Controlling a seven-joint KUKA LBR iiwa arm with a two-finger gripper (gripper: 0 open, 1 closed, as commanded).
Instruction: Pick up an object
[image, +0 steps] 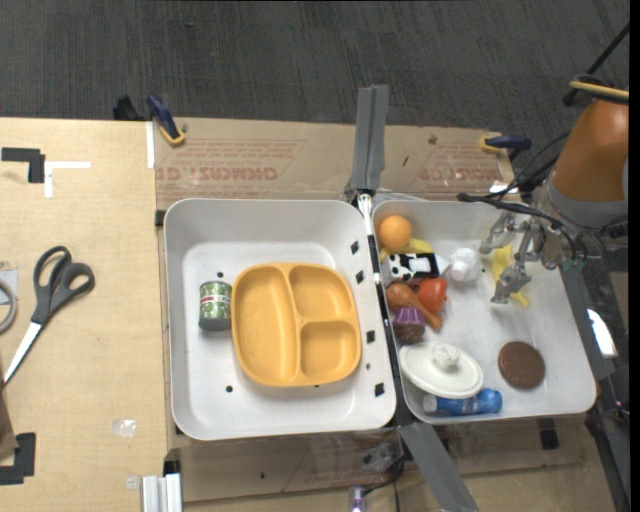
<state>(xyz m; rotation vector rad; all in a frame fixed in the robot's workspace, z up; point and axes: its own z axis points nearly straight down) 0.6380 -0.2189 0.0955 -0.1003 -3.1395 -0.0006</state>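
My gripper (509, 294) hangs over the upper right part of the right bin (570, 395), open, with bare bin floor showing between its yellowish fingertips (497, 294). It holds nothing. To its left lie a white ball (461, 266), a yellow banana (418, 247), an orange (395, 232) and a black-and-white item (412, 266). A red piece (432, 293), a brown-orange piece (400, 296) and a purple piece (408, 323) crowd the bin's left wall. Nearer the front are a white lidded bowl (442, 368), a blue bottle (463, 403) and a brown disc (521, 364).
The left bin (190, 400) holds a yellow divided plate (296, 323) and a small green can (214, 304). Scissors (48, 296) lie on the wooden bench at the left. A grey divider bar (369, 140) rises between the bins at the back.
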